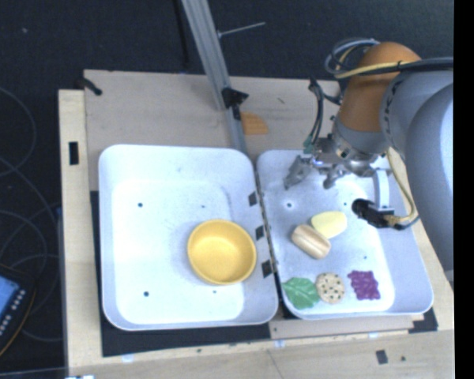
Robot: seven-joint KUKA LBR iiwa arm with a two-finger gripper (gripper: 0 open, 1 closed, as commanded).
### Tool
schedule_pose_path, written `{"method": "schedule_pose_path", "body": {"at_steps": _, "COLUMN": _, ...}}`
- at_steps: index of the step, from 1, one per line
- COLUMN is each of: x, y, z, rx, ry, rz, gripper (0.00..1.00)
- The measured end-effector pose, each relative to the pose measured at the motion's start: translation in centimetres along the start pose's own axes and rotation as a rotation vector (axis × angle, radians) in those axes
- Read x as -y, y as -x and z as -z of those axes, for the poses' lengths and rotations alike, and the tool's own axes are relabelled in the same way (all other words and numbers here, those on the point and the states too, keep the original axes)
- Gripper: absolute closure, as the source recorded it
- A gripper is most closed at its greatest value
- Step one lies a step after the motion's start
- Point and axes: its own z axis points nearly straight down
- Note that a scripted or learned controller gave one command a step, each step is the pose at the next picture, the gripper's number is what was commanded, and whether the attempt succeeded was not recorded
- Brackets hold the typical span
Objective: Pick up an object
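In the right bin [395, 283] lie a pale yellow wedge [329, 223], a tan bread roll [310, 241], a green leaf-shaped piece [301, 291], a cookie [329, 287] and a purple grape bunch [364, 284]. My gripper [312, 174] hangs over the bin's back part, above and behind the wedge and roll. Its two fingers [294, 174] are spread apart with nothing between them.
A yellow bowl [221, 251] sits in the left bin [142, 212] near the divider. A grey metal strut [209, 54] slants down to the bins' back edge. A small orange tag [253, 124] lies on the bench behind the bins. Black cable [383, 215] loops beside the wrist.
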Motion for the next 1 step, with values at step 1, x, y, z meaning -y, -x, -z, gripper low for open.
{"method": "schedule_pose_path", "body": {"at_steps": 1, "x": 0.06, "y": 0.14, "z": -3.67, "rx": 0.000, "ry": 0.000, "rz": -0.001, "gripper": 0.00}}
